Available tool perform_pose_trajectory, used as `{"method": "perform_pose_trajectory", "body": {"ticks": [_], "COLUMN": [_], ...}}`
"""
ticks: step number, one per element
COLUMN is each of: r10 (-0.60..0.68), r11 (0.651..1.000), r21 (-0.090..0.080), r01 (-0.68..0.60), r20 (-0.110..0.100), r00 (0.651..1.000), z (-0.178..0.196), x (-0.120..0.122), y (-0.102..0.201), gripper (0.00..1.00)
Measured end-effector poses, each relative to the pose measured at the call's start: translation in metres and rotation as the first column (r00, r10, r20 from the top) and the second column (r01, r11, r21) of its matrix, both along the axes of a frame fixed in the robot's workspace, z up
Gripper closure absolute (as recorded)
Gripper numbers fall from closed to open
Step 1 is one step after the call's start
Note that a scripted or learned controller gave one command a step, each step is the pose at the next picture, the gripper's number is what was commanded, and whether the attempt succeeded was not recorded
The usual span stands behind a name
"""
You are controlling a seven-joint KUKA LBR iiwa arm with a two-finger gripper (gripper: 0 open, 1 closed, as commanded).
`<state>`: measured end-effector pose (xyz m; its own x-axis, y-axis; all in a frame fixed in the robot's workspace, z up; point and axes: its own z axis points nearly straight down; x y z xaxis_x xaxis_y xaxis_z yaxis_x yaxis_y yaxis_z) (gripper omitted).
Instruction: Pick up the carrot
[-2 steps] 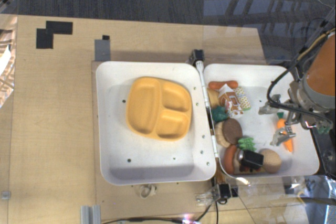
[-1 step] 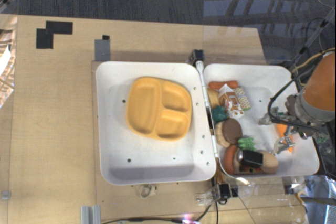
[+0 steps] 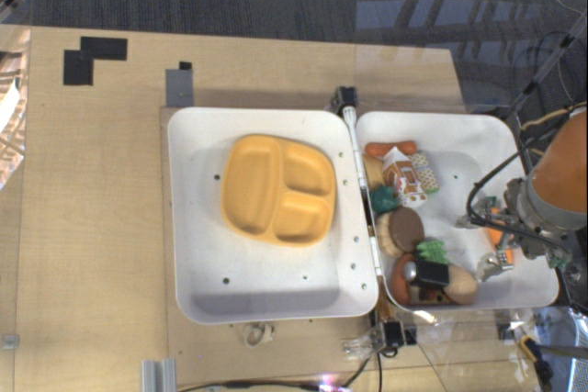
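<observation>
A small orange piece that looks like the carrot [image 3: 495,237] lies on the floor of the right bin [image 3: 459,142], near its right wall. The gripper [image 3: 499,258] hangs directly over it at the end of the grey arm, whose orange band [image 3: 562,172] fills the right edge. The gripper's body covers most of the orange piece, so I cannot tell whether it is touched or held. Another orange-red, elongated item [image 3: 390,149] lies at the bin's far left corner.
The left bin [image 3: 197,225] holds a yellow divided plate [image 3: 278,188]. Along the right bin's left side lie a small printed carton [image 3: 410,176], a brown round item [image 3: 402,229], a green broccoli-like piece [image 3: 430,250] and a dark and beige cluster [image 3: 441,280].
</observation>
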<state>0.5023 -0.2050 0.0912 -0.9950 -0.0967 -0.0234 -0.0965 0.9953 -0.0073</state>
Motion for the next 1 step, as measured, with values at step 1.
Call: {"method": "perform_pose_trajectory", "body": {"ticks": [1], "r10": [0.007], "r11": [1.0], "r21": [-0.003], "r01": [-0.007], "r20": [0.007], "r00": [1.0], "z": [0.0131], "x": [0.0037], "y": [0.0006], "gripper": [1.0]}}
